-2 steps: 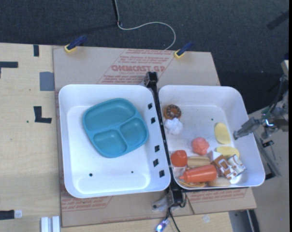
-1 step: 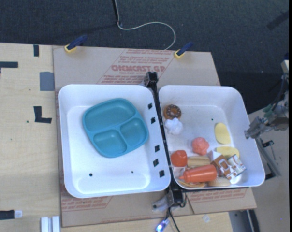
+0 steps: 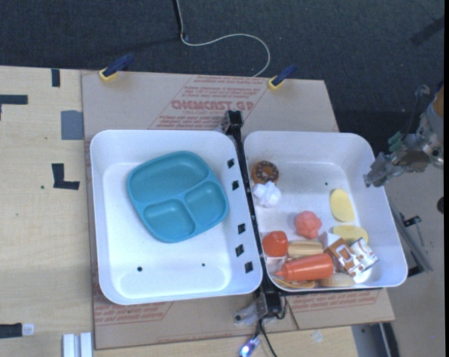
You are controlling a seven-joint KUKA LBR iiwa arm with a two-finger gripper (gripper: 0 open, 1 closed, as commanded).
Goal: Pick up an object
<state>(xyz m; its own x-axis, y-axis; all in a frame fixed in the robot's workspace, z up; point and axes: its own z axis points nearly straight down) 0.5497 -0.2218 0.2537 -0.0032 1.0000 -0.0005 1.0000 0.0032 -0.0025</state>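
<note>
The gripper [image 3: 379,171] hangs at the right rim of the right bin [image 3: 306,141], just outside the bin's upper right corner, and nothing sits between its tips; whether they are spread or closed I cannot tell, since the grey mass there is too blurred to read. All the loose things lie in this right bin, to the left of and below the gripper. Nearest to it is a yellow oval piece [image 3: 342,204], its long axis running roughly up and down the view. Below that lies a second yellow piece [image 3: 349,233], stretched more left to right. A pink rounded lump [image 3: 308,224] rests near the middle of the bin, with a red-orange block [image 3: 275,242] to its left. Along the bin's lower edge an orange carrot-like piece [image 3: 308,268] lies nearly level, its long axis left to right, touching a tan stick [image 3: 305,249] just above it that runs the same way. At the lower right corner a red and white packet [image 3: 352,257] sits tilted; its print is too small to read. Against the divider are a brown ring-shaped doughnut [image 3: 265,172] and, just below it, a crumpled white wad [image 3: 267,194]. The left bin [image 3: 109,222] bears 1 blue divided plate [image 3: 178,195] with 3 compartments, turned at a slant. The cardboard sheet [image 3: 202,99] under the bins carries red print, seen upside down, that may read "CHEMCRAFT", though that is not sure.
</note>
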